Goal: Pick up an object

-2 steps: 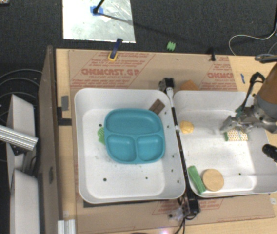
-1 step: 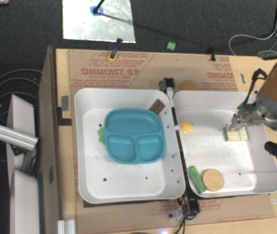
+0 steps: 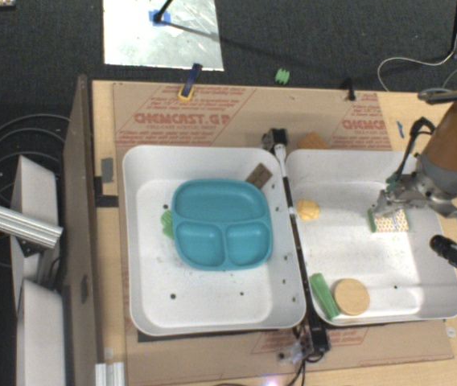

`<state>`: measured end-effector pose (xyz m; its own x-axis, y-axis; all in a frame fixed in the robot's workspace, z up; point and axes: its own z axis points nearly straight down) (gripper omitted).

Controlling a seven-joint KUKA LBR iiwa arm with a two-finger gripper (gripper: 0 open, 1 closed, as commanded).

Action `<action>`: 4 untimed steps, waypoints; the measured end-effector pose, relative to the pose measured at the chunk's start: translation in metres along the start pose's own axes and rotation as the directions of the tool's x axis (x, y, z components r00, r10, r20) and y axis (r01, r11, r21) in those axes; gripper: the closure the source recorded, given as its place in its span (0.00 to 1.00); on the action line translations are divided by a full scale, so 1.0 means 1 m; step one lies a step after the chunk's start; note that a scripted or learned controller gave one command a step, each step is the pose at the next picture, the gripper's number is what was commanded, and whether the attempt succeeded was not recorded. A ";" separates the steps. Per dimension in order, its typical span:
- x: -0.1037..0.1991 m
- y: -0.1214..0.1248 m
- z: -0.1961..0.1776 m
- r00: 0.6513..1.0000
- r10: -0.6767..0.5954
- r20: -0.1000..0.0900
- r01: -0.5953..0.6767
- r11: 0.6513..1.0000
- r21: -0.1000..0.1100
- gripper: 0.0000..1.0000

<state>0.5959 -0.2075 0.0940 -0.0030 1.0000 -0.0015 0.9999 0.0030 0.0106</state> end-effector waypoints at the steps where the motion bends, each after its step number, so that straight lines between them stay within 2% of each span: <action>1: 0.000 -0.019 -0.062 1.000 0.003 0.001 -0.003 1.000 0.003 1.00; 2: 0.002 0.029 -0.061 1.000 -0.003 0.000 0.003 1.000 0.004 1.00; 3: 0.001 0.027 -0.060 1.000 -0.001 0.000 0.001 1.000 0.008 0.00; 4: 0.001 0.000 -0.055 1.000 0.002 -0.001 -0.002 1.000 0.011 0.00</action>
<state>0.5954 -0.2067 0.1493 -0.0008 1.0000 -0.0010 1.0000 0.0008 -0.0006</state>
